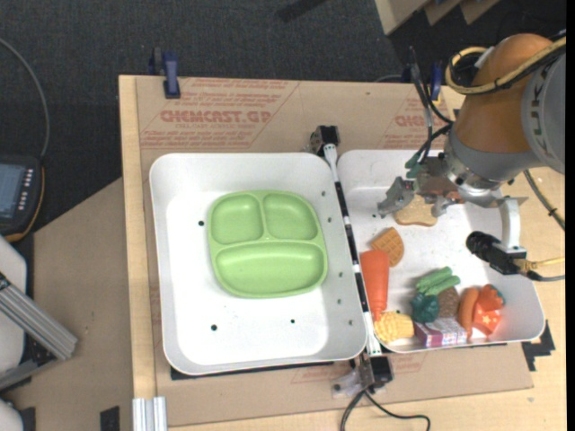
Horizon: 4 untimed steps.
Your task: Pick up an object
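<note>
From the overhead camera, the gripper [419, 196] hangs low over the far end of the right bin [530, 317], its jaws spread and straddling a tan flat piece [416, 214] directly below, which lies crosswise beyond the orange carrot [375, 279].

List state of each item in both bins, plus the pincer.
green divided plate: flat, upright, in left bin
carrot: lying lengthwise against right bin's left wall
corn cob: lying by carrot's lower end
tan cookie: flat, under the pincer
pincer: low over cookie, grip cannot be judged
</note>
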Available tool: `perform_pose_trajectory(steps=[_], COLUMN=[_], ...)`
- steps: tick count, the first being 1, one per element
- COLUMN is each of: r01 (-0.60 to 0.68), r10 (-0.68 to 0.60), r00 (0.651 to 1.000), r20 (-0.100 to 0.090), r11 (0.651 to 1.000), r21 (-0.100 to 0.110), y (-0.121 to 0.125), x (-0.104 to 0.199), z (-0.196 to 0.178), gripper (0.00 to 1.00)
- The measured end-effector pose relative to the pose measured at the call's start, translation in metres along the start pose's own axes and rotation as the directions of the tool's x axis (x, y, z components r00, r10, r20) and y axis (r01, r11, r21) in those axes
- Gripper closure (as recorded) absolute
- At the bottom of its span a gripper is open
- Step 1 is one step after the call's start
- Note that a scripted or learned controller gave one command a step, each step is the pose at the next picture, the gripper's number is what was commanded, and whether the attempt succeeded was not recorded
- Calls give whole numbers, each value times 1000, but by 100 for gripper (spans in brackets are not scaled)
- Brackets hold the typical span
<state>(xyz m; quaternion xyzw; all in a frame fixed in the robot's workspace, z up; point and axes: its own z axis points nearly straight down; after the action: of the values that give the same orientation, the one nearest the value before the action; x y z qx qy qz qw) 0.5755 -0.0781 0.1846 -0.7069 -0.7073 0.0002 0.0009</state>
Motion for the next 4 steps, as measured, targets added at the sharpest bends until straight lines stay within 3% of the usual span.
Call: perform_pose_trajectory(steps=[1,2,3,4], r01=[-4,-2,-1,-1], r10=[4,2,1,1], r00=[1000,1000,1000,1000], r20=[0,3,2,2], r11=[1000,1000,1000,1000], r21=[10,-4,-6,-5], y=[-24,9,9,9], x=[-21,-48,-47,-47], z=[102,100,89,89], gripper=[0,0,100,0])
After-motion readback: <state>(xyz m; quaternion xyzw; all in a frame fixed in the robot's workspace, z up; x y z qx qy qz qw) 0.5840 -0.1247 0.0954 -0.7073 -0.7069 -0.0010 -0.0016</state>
